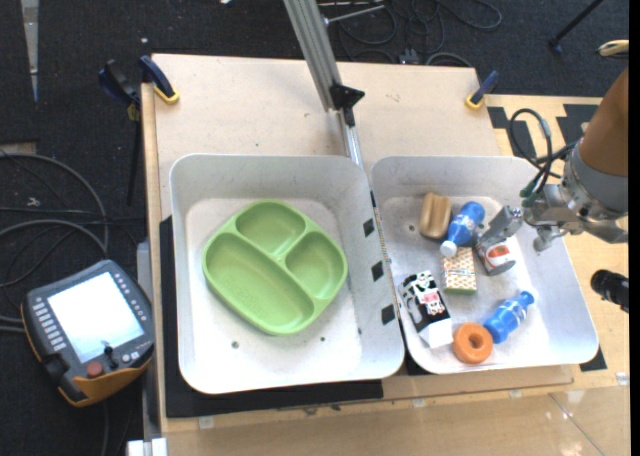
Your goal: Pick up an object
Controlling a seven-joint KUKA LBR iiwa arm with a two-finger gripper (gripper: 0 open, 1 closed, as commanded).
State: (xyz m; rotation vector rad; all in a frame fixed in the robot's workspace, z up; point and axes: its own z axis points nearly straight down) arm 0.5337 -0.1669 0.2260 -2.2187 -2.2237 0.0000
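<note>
The right bin [575, 289] holds several small objects. A tan bread-like piece [434, 214] lies at the back, with a blue bottle [462, 226] beside it. In the middle lie a speckled yellow box [460, 270] and a red-and-white item [498, 260]. Toward the front are a black-and-white carton [424, 297], an orange ring [473, 343] and a second blue bottle [508, 316]. My gripper [499, 231] reaches in from the right, low over the bin, just above the red-and-white item and right of the first bottle. Nothing is visibly held.
The left bin [190, 244] holds a green divided plate [275, 266]. A slanted metal pole [312, 29] rises behind the wall between the two bins. A teach pendant [88, 329] lies on the floor to the left. Clamps sit at the bench's back corners.
</note>
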